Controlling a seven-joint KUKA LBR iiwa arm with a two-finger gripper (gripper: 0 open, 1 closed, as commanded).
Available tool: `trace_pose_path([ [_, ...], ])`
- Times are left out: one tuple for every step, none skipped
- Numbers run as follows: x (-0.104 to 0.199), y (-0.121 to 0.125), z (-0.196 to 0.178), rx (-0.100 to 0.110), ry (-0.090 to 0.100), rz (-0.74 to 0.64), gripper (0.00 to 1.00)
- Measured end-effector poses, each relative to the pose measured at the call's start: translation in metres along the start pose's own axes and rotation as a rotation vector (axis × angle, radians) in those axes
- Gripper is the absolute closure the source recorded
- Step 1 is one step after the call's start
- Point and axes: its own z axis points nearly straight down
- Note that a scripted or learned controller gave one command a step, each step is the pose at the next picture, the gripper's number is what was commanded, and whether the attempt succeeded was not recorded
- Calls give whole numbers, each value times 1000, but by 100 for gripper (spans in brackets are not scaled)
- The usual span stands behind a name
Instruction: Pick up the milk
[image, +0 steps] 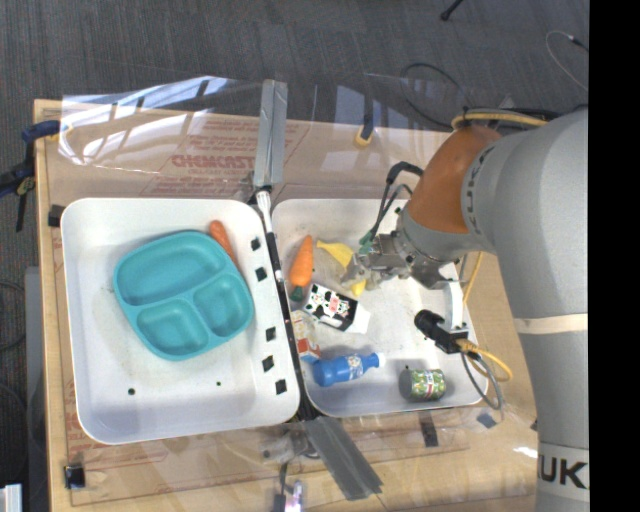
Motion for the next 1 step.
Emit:
trace_pose_path([
  [13, 6, -70, -1, 0, 120, 100],
])
